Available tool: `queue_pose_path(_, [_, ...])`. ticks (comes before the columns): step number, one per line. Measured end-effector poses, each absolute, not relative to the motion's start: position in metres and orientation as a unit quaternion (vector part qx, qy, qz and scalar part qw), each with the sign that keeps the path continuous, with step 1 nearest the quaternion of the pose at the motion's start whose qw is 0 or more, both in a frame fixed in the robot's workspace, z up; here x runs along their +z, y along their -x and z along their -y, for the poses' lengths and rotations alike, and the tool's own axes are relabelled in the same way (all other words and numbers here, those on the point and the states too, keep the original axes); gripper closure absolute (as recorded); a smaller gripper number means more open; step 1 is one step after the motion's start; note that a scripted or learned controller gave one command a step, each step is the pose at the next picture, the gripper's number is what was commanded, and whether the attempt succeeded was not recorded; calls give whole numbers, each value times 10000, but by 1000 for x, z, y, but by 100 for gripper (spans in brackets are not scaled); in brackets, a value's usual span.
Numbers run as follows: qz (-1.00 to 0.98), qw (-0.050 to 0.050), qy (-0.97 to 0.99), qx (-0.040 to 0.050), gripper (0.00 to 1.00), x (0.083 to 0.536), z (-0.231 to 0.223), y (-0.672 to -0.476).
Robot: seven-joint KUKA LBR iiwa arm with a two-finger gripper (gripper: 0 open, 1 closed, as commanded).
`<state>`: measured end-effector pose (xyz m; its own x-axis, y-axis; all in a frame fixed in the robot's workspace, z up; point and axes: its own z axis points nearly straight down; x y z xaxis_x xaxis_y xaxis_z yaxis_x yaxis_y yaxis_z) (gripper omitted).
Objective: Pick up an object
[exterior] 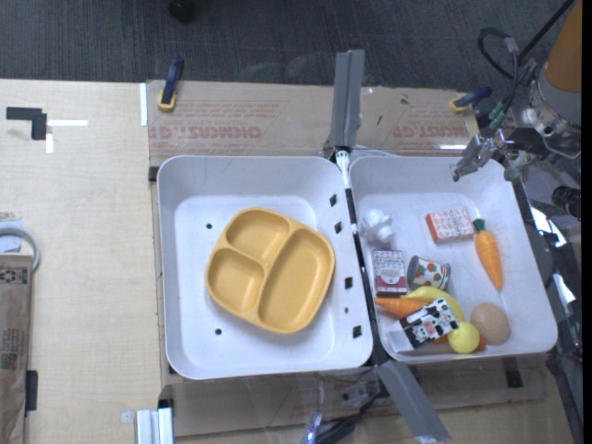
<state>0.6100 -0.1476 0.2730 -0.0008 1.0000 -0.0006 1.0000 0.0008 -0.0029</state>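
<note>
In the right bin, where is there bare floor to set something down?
Bare floor in the right bin lies along its far wall, between the white lump and the red box. The near half is crowded around the banana and egg.

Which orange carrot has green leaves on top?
The carrot by the right bin's right wall has the green top. The other carrot lies lower down, partly under the banana, showing no leaves.

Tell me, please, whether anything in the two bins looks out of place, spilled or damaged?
Nothing looks damaged or spilled. The yellow divided plate lies flat but turned askew in the left bin. In the right bin, the toy foods are jumbled at the near edge, with the black-and-white carton lying on the banana.
</note>
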Motion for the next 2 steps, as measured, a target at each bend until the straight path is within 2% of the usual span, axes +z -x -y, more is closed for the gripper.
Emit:
queue_pose_path(1, [7466, 9, 6653, 8, 0, 180, 175, -569])
queue_pose_path(2, [7941, -18, 6077, -11, 0, 98, 213, -570])
